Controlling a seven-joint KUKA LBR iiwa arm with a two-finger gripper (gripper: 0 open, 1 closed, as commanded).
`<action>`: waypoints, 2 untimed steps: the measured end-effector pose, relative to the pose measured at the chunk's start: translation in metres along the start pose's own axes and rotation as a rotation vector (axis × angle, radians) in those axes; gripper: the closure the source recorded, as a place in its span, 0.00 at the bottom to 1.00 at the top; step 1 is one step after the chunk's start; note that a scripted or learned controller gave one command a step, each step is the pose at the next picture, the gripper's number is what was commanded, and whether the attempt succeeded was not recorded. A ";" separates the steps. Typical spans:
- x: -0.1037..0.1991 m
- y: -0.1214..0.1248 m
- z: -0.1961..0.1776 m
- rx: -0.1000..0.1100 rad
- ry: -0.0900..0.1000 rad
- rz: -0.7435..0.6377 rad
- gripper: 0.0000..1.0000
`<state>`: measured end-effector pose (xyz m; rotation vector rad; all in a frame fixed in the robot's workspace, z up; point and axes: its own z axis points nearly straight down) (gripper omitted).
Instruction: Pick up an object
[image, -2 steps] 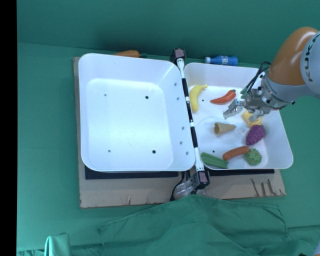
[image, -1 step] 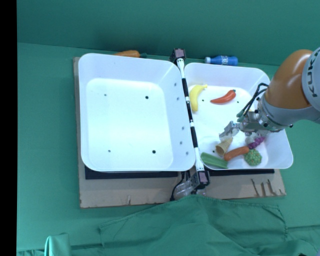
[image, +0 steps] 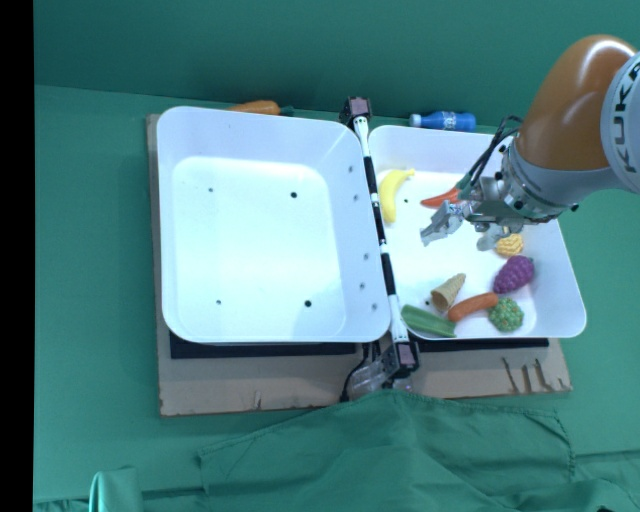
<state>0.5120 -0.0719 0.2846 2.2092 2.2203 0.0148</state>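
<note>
The left bin (image: 262, 225) is a shallow white tray with a few small dark dots on its floor, and just beyond its far rim an orange item (image: 256, 107) lies on the green cloth. A white bar with black joints (image: 377, 225) runs between the two trays, ending near the front in a small dark fitting. Across it, the right bin (image: 560, 315) holds the toys: a yellow banana (image: 393, 189) sits close to the divider at the far left of this tray, and a red chili pepper (image: 440, 198) lies just right of it, near the arm's wrist. Toward the front edge are a green cucumber (image: 428, 321), an ice-cream cone (image: 448, 291) tilted just above it, an orange carrot (image: 472, 306), a round green piece (image: 506, 315), a purple grape bunch (image: 513, 273) and a small yellow corn-like piece (image: 509, 244), all grouped closely. The gripper (image: 437, 228) hangs over the middle of the right bin, above the floor between the banana and the cone, with nothing visibly held; how far its claw stands apart cannot be told from this angle. Behind the far rim lies a blue bottle (image: 444, 121)
</note>
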 end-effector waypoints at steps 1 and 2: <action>-0.071 0.025 0.074 0.015 -0.003 0.015 0.00; -0.117 0.085 0.050 0.003 -0.006 0.010 0.00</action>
